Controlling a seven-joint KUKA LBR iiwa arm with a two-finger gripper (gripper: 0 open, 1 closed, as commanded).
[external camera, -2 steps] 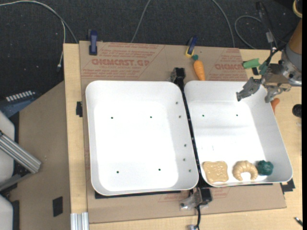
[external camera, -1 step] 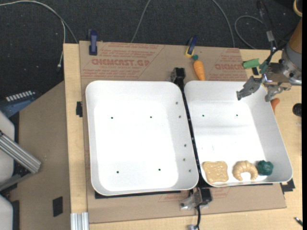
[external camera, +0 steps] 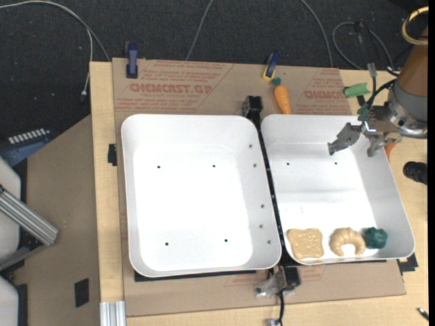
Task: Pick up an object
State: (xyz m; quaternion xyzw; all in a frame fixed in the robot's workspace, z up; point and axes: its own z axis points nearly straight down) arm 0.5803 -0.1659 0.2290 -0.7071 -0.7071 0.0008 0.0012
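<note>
Jaws spread apart and carrying nothing, over the right bin's far end.

The jaws point(external camera: 358, 138) hang well apart from the three objects along the near wall of the right bin point(external camera: 340, 182): one toast slice point(external camera: 305, 243), one croissant point(external camera: 347, 241), one green piece point(external camera: 374, 236). Packed side by side against the wall, they could block a finger or slip away.
</note>
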